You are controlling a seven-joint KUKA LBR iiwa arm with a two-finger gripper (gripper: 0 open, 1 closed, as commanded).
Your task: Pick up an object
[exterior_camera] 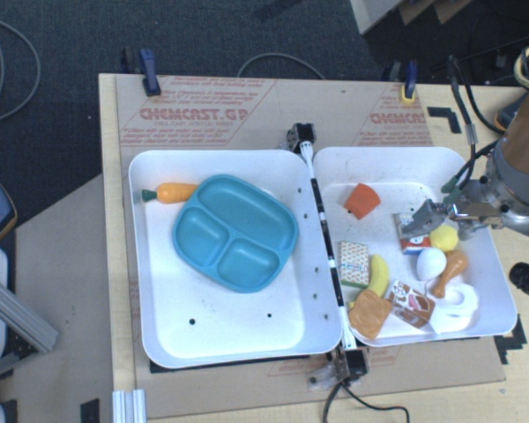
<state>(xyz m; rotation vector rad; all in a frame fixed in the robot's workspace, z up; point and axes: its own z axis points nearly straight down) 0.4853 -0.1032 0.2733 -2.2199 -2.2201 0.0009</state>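
Glossy rounded toys (430,261) beneath metal end effector (420,221), finger spread unclear.

Arm reaching in from right, wrist low; end effector (420,221) pointing left.

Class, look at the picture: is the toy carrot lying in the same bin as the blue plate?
Yes. The carrot lies in the left bin, touching the upper left edge of the blue plate.

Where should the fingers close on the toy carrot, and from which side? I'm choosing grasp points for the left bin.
Grip the carrot across its orange middle, coming straight down from above. It lies flat and lengthwise along the left bin's floor, green end left, with the blue divided plate close beside it, so a side approach looks crowded.
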